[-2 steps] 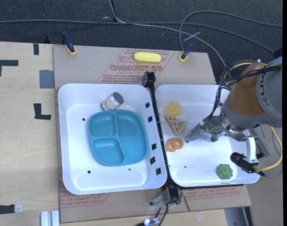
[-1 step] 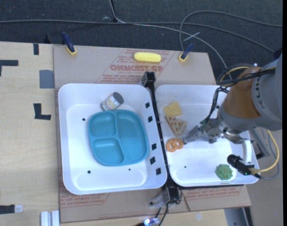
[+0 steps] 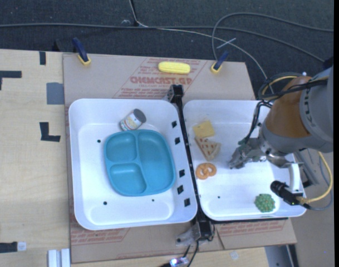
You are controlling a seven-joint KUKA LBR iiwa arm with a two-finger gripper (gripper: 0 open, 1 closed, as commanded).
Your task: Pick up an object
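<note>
nearest the camera, at the near right corner of the right bin (image 3: 225, 209), sits a green broccoli piece (image 3: 264, 202), close to the rim and apart from everything else. a little farther in and to the left, an orange pretzel-shaped piece (image 3: 205, 171) lies near the divider between the two bins. level with it, toward the middle of the right bin, the gripper (image 3: 240, 157) hangs low over the white floor, reaching in from the right on the grey arm with its orange band (image 3: 289, 114); it is a dark blur, so how far the fingers are apart cannot be made out, and nothing shows between them. just left of it and slightly farther, a tan waffle-like wedge (image 3: 208, 147) lies near the pretzel piece, and beyond that a yellow cheese block (image 3: 202, 129). in the left bin (image 3: 80, 149), a blue divided plate (image 3: 139, 162) takes up the middle, with a small tin can (image 3: 132, 119) on its side just past its far edge. farthest off, on the cardboard beyond the bins, lies a yellow banana (image 3: 173, 67), between two blue-and-yellow clamps (image 3: 80, 51).
</note>
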